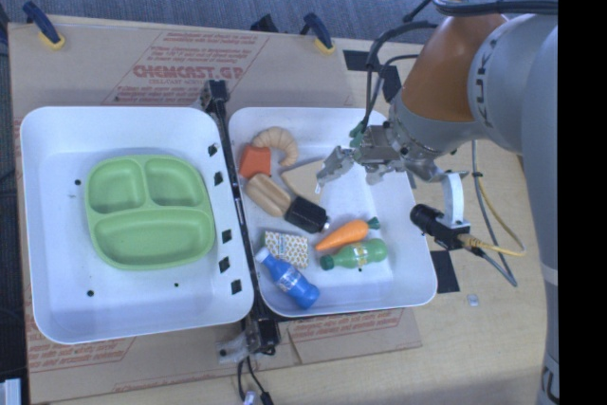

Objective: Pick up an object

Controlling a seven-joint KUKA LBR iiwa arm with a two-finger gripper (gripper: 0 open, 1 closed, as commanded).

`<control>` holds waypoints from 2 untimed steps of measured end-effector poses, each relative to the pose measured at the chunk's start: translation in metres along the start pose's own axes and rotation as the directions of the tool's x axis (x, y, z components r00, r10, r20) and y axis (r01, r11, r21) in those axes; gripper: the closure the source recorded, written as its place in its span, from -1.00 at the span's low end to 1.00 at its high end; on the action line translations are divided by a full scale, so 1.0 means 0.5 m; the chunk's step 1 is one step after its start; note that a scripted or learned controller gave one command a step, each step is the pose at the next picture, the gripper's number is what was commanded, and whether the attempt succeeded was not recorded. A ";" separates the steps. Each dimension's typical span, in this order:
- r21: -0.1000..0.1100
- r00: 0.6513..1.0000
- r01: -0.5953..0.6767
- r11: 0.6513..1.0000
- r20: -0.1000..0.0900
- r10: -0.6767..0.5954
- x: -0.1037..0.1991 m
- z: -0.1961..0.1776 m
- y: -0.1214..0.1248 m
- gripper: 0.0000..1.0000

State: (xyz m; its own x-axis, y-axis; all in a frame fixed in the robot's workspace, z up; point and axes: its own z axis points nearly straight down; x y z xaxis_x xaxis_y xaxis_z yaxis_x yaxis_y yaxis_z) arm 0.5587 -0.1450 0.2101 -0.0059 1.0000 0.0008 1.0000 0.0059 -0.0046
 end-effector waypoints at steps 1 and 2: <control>0.002 1.000 0.001 1.000 -0.001 -0.001 0.010 0.092 -0.149 -1.00; -0.001 1.000 0.001 1.000 0.000 -0.001 -0.048 0.238 -0.132 -1.00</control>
State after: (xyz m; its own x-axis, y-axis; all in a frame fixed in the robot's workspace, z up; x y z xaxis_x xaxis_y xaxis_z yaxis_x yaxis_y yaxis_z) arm 0.4924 -0.1692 0.0912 -0.0073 1.0000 0.0013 1.0000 0.0073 -0.0040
